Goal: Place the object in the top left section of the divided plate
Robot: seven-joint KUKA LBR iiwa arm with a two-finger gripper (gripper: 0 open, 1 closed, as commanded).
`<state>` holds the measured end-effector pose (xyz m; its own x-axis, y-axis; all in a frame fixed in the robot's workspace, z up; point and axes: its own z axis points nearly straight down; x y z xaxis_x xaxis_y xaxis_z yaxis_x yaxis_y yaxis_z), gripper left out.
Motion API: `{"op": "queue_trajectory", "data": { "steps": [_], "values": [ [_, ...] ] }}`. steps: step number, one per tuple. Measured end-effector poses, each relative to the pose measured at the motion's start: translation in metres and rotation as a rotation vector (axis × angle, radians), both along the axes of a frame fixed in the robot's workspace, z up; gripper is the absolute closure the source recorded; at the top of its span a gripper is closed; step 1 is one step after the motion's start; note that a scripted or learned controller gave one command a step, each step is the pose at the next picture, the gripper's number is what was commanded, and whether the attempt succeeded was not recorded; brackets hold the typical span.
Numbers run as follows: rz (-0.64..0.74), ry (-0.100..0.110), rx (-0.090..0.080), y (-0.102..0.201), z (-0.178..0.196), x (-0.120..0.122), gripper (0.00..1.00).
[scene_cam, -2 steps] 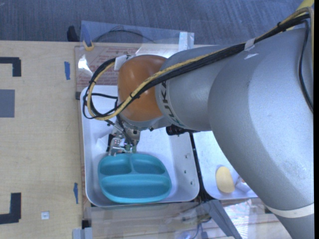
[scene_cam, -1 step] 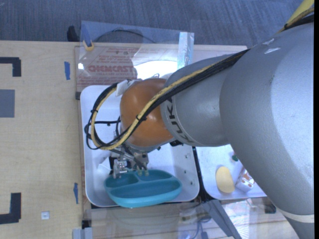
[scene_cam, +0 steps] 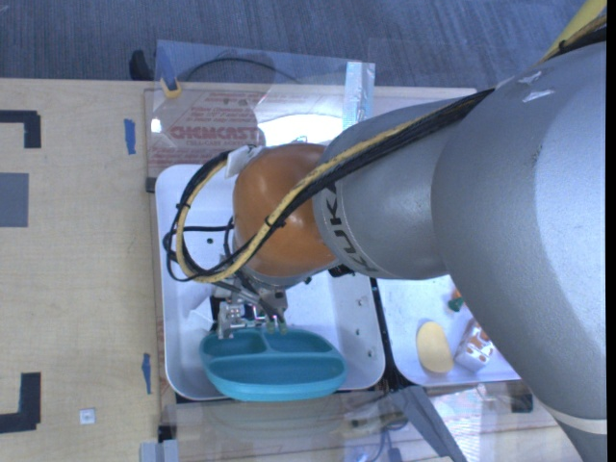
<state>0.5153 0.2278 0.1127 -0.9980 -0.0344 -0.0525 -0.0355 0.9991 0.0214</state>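
Two fingers (scene_cam: 248, 325) low over the blue divided plate (scene_cam: 274, 366), spread or closed impossible to tell.

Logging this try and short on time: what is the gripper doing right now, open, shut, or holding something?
Gripper: cannot be told. It hangs just above the top edge of the blue divided plate in the left bin, and no object shows at it.

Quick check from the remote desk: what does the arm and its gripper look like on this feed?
The thick, rounded grey metal arm carries a glossy orange band above the wrist and dark lettering on its side. Yellow and black cables run along it and loop beside the wrist. The small metallic two-finger gripper has a boxy silver body.
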Motion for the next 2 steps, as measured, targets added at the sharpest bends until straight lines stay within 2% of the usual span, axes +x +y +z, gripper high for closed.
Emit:
{"op": "queue_trajectory", "data": {
  "steps": [1, 2],
  "values": [
    [0.226, -0.004, -0.014, 0.001, -0.011, -0.017, 1.00],
    [-0.143, 0.037, -0.014, -0.012, -0.007, 0.069, 1.00]
  ]
}}
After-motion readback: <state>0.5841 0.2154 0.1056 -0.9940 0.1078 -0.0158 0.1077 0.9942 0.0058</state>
